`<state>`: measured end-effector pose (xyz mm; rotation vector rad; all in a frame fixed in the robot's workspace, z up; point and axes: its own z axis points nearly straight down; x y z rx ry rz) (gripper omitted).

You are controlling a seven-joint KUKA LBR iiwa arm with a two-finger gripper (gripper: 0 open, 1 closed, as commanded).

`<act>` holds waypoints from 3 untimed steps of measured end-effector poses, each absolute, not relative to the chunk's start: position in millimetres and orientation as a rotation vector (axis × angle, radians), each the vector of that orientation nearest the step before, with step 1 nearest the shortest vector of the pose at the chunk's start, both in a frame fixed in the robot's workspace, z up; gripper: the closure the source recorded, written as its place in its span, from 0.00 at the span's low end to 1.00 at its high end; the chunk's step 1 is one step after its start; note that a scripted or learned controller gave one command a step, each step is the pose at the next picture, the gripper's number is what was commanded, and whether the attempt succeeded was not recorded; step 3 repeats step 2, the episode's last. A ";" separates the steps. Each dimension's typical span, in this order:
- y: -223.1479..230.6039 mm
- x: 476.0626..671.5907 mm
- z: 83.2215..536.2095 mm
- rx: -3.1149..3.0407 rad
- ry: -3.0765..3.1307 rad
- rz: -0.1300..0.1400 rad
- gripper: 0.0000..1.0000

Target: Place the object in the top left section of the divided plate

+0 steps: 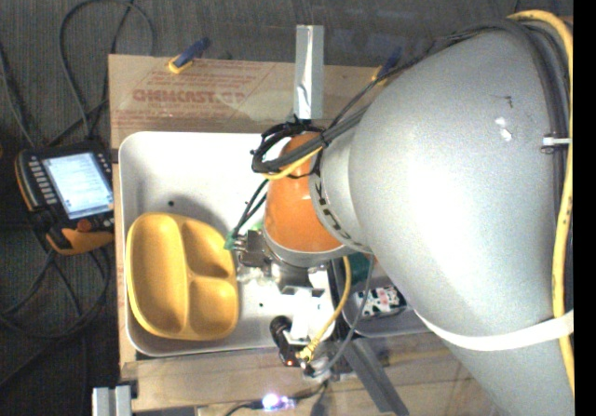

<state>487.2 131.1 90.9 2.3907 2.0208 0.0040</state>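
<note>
The big grey arm (456,191) is nearest to the camera and covers the right bin (396,316), where a small white and black thing (384,299) shows under it. Lower, below the orange band (296,209), the gripper (272,280) hangs over the left bin (186,158), just beside the right edge of the yellow divided plate (134,265). The wrist hides it, so I cannot tell if it is spread or pressed together. The plate lies in the bin's near left part. Behind the bin, a cardboard sheet (196,93) lies on the table (130,369).
</note>
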 end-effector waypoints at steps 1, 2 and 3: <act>115.6 500.4 257.1 2.050 2.382 -0.010 1.00; 89.3 482.4 242.4 1.950 2.467 -0.012 1.00; 89.3 482.4 242.4 1.950 2.467 -0.012 1.00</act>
